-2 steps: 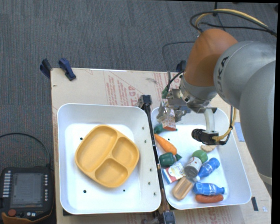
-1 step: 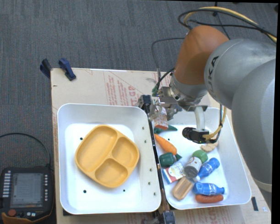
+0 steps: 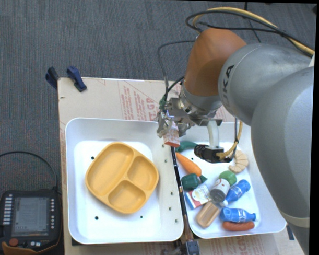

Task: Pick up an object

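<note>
The gripper (image 3: pixel 171 131) hangs over the rim between the bins at frame centre; whether it grips anything I cannot tell. Just below-right of it in the right bin (image 3: pixel 268 219) lies an orange carrot (image 3: pixel 189 164) with a green top.

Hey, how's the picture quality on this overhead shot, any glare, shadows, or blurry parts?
Camera view: even, soft light; the yellow tray casts only a faint shadow in the left bin. Mild sheen on the arm's orange band, no hard glare. The toys in the right bin look sharp; the tool is small and cluttered, hard to read.
</note>
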You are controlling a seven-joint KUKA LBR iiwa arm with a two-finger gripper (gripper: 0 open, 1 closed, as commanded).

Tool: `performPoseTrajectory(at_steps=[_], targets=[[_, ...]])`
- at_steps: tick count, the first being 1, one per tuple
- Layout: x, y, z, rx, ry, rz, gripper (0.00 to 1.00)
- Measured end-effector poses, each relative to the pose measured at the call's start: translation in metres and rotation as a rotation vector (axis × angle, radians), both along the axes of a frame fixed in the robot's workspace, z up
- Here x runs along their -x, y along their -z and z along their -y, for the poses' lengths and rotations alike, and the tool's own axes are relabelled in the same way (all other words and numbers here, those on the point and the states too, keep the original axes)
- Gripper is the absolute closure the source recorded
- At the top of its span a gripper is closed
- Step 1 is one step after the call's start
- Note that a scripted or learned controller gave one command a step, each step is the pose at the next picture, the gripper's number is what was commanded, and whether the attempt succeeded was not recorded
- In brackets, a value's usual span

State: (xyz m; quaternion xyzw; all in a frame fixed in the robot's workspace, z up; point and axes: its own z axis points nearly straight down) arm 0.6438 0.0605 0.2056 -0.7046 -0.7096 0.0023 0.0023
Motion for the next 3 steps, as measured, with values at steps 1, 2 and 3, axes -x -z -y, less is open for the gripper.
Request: performPoseTrajectory(at_steps=[1, 2, 3], targets=[[0.000, -0.006, 0.000, 0.001, -0.004, -0.006, 1.00], [0.000, -0.012, 0.000, 0.001, -0.007, -0.013, 1.00], [0.001, 0.012, 0.103, 0.001, 0.007, -0.002, 1.00]])
